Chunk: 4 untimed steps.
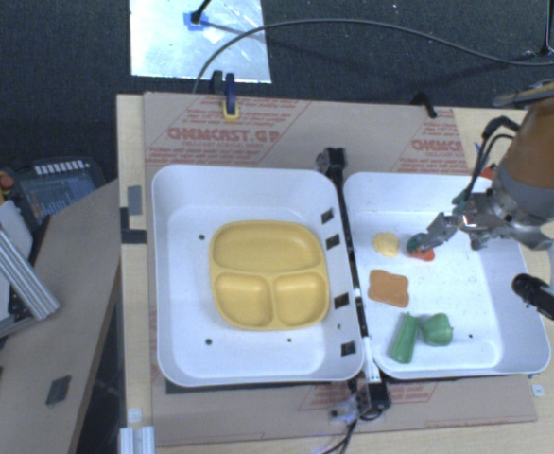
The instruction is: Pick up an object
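2 white bins are set side by side on the counter [130,282]; a yellow tray [263,274] with 3 compartments is seen in the left bin [178,253]. In the right bin [513,339], the end effector [426,242] is lowered onto a small red object [423,251], just beside a yellow piece [385,245]; its grip cannot be told. An orange piece [389,288] and green pieces [421,334] are seen nearer the front.

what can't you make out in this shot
- Gripper, camera view: too small and dark against the red object to show contact or grip.
- Red object: partly covered by the gripper; shape unclear.
- Arm: cut off by the right edge.
- Green objects: one piece or two, unclear.
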Each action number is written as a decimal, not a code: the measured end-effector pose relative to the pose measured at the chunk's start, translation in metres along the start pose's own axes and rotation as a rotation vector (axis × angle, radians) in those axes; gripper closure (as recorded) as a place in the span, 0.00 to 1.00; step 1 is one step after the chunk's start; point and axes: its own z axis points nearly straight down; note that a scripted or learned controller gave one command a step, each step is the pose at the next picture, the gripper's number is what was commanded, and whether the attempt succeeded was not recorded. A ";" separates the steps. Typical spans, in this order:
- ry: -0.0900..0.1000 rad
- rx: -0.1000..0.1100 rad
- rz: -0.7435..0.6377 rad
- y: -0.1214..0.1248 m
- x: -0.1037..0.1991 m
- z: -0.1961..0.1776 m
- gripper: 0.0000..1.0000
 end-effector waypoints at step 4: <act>-0.001 -0.004 0.001 0.018 -0.003 0.111 1.00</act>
